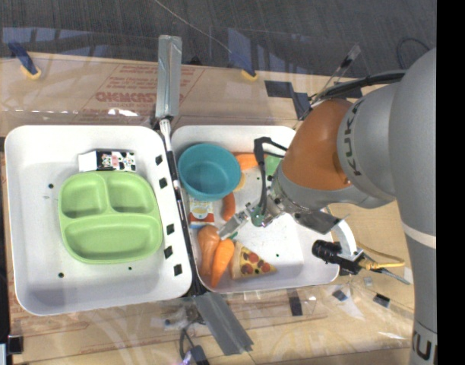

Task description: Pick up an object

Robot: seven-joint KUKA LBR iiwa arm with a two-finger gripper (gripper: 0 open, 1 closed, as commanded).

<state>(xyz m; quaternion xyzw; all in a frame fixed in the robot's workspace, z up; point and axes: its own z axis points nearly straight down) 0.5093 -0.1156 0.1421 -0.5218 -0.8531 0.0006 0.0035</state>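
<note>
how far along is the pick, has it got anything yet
Done: the arm has reached into the right bin, with the gripper low among the toys beside the teal bowl. In hand: nothing visibly between its fingers. Left: grasp and lift something, such as a carrot or the pizza slice just below.

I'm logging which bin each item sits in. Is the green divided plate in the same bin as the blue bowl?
No. The green divided plate lies in the left bin, while the blue bowl sits in the right bin.

Teal bowl (210,170), carrots (216,253) and pizza slice (253,263) crowd the right bin's (308,274) left side.
</note>
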